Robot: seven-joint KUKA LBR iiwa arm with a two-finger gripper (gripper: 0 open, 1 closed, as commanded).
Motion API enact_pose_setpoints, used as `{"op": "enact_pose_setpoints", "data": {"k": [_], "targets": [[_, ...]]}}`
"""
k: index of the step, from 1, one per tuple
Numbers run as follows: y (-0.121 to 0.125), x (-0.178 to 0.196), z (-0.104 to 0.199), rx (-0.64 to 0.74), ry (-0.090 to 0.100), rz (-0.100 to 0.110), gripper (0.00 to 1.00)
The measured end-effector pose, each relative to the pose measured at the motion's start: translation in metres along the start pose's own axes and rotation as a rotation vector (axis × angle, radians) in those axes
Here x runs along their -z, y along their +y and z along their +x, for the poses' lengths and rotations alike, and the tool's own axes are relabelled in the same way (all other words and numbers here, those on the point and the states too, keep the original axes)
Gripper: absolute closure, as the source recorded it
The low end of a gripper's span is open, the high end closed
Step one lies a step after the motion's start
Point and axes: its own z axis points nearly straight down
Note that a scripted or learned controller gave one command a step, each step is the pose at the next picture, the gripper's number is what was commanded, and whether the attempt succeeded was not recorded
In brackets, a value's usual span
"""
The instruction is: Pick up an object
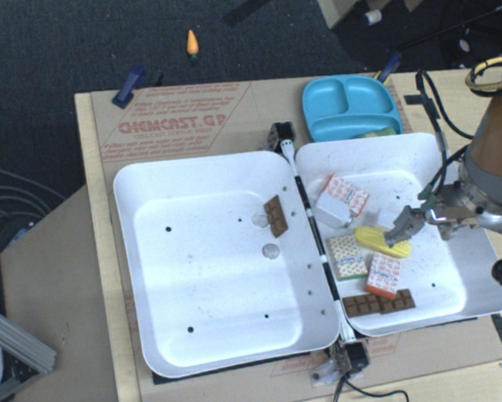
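My gripper hangs low in the right bin, reaching in from the right, just right of a yellow object. Around it lie a white and red carton, a pale patterned packet, a small red and white box and a brown chocolate bar along the front wall. A second brown bar lies in the left bin near its right wall, next to two small round pieces.
A blue divided tray stands behind the right bin. A black divider with clamps runs between the two bins. Cables trail at the far right of the bench.
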Motion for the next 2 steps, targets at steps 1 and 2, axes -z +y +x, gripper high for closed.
{"op": "enact_pose_setpoints", "data": {"k": [1,2], "targets": [[0.0363,-0.1344,0.0008,-0.001,-0.005,-0.014,0.0],[0.0351,-0.1269,0.0015,-0.001,-0.004,-0.01,1.0]]}}
